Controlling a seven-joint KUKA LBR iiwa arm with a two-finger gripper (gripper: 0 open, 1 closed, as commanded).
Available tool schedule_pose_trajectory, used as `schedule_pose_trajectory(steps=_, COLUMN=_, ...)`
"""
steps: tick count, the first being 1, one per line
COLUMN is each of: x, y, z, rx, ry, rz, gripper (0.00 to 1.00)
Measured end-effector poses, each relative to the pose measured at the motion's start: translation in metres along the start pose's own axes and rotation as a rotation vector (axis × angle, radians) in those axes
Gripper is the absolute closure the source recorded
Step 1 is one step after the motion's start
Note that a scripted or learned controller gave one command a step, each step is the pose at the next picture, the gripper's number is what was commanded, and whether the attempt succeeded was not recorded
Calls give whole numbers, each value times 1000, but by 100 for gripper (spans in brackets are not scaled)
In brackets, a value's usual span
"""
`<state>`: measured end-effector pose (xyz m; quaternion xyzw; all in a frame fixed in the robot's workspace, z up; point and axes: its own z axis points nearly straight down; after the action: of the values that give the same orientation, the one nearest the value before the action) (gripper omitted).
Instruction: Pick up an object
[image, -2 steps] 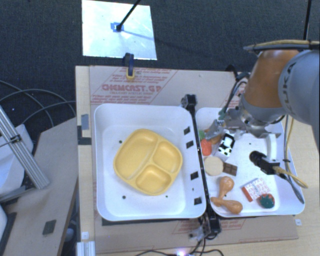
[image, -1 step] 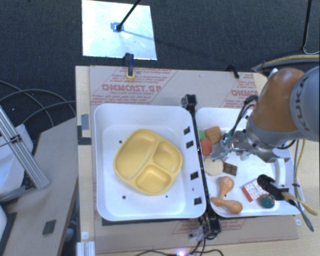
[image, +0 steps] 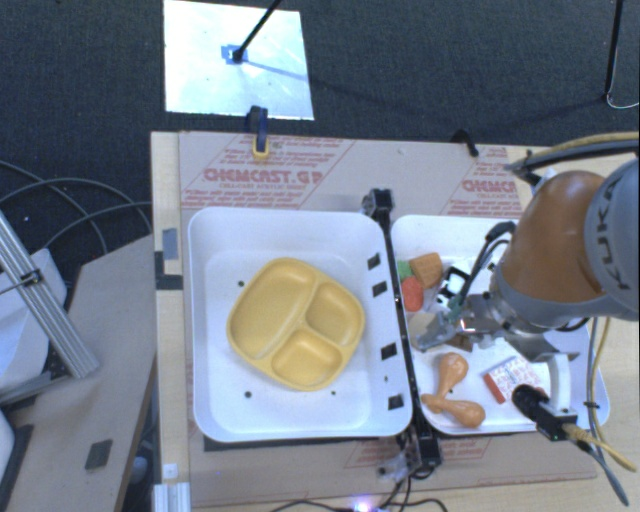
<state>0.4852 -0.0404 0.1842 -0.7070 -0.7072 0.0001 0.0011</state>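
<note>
My gripper (image: 443, 325) hangs low over the left half of the right bin (image: 470, 228), with the orange wrist band right behind it. Just below it lies a tan chicken drumstick (image: 452, 370), and a second drumstick (image: 456, 408) rests near the bin's front wall. To the gripper's upper left sit a red piece (image: 412, 294), a green piece (image: 405, 268) and an orange-brown piece (image: 428, 267). A red and white packet (image: 507, 378) lies to the lower right, partly under the arm.
The left bin (image: 215, 400) holds a yellow divided tray (image: 296, 322). A black divider with clips (image: 392, 300) runs between the bins. The arm's body (image: 565, 250) covers the right bin's right half. Cables trail at the front right corner.
</note>
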Motion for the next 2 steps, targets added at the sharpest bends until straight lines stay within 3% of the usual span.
schedule_pose_trajectory(steps=1, x=123, y=34, z=0, rx=-6, ry=2, rz=-15, gripper=0)
schedule_pose_trajectory(steps=2, x=47, y=36, z=0, rx=-3, ry=-2, rz=4, gripper=0)
